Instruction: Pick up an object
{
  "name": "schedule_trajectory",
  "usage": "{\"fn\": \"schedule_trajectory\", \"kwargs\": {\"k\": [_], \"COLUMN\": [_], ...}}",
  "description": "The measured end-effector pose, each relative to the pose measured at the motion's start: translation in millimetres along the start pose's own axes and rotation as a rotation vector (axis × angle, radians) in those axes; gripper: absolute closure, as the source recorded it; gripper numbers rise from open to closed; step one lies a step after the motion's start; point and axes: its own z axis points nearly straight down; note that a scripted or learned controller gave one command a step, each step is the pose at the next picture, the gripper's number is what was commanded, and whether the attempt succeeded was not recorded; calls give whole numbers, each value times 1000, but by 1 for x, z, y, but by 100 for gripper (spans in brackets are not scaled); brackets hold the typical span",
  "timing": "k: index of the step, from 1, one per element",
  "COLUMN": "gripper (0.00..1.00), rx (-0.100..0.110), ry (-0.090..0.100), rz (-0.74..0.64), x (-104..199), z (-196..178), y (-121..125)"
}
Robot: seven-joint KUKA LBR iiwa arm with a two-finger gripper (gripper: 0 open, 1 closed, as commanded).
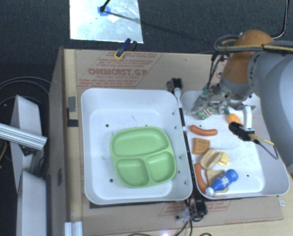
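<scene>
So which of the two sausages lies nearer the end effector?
The upper sausage, lying crosswise just below the end effector. The other sausage lies lengthwise along the right bin's left wall.

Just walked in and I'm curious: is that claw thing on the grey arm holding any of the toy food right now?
Gripper: down at the far end of the right white bin; whether it grips anything cannot be told.

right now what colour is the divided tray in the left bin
Light green tray, seen in the camera view.
</scene>
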Motion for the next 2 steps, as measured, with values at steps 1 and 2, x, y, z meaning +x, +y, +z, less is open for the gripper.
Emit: {"fn": "schedule_trajectory", "kwargs": {"k": [1, 2], "gripper": [100, 100], "rx": [-3, -1], "ry": [-1, 2], "rz": [-3, -1], "x": [0, 71], "z": [-11, -102], "y": [1, -76]}}
